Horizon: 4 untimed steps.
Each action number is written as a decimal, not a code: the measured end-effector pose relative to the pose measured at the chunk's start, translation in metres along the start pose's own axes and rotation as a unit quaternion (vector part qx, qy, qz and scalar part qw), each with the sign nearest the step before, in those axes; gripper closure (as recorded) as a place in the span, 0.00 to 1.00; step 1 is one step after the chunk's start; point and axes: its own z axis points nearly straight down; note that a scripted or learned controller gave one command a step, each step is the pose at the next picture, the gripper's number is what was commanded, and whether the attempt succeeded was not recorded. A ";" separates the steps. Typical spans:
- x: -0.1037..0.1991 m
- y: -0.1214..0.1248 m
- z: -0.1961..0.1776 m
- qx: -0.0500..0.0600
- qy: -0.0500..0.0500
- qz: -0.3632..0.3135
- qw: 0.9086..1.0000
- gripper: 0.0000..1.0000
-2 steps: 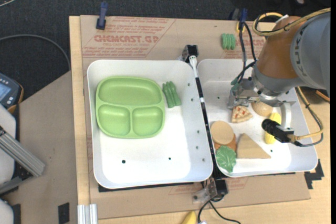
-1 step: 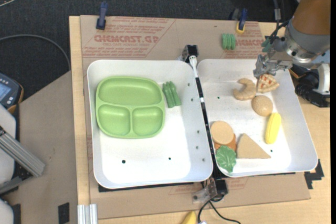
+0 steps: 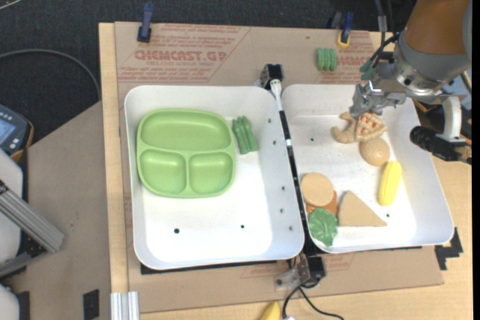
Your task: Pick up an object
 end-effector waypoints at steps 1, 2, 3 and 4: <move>0.063 0.033 0.056 0.002 0.001 -0.001 1.000 1.00; 0.105 0.062 -0.040 -0.007 0.000 -0.001 1.000 1.00; 0.170 0.072 -0.156 -0.009 0.001 -0.003 1.000 1.00; 0.187 0.071 -0.254 -0.008 0.000 0.000 1.000 1.00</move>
